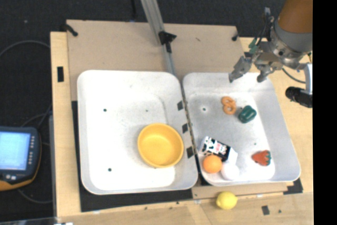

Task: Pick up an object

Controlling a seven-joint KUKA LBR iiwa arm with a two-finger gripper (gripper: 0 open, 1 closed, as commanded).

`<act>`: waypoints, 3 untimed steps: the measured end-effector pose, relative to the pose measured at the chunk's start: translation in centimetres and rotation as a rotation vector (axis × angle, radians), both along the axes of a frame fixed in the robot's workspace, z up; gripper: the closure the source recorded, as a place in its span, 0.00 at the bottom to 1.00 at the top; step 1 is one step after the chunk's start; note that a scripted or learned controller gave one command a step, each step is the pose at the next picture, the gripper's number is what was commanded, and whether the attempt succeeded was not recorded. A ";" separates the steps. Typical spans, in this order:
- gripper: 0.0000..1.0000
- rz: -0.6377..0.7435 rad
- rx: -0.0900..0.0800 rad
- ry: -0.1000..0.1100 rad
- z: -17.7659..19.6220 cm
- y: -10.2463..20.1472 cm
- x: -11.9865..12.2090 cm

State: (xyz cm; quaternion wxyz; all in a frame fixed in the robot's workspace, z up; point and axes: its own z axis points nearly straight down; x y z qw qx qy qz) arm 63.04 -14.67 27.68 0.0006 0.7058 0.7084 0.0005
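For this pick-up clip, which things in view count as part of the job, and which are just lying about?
Part of the job:
tool, open, above the right bin
pretzel
green pepper
strawberry
orange
cow-print carton
white ball

Lying about:
yellow bowl in the left bin
lemon on the bench
handheld screen

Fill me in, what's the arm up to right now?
The gripper is open and holds nothing, poised over the far edge of the right bin. That bin holds a pretzel, a green toy, a red strawberry-like piece, a cow-print carton, an orange and a white ball. The yellow bowl sits in the left bin. A lemon lies on the bench outside both bins.
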 end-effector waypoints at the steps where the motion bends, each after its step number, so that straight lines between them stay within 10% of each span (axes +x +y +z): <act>1: 0.00 0.000 0.000 0.000 0.0 0.0 0.0; 3: 0.00 -0.005 -0.003 0.006 -10.5 -0.1 0.1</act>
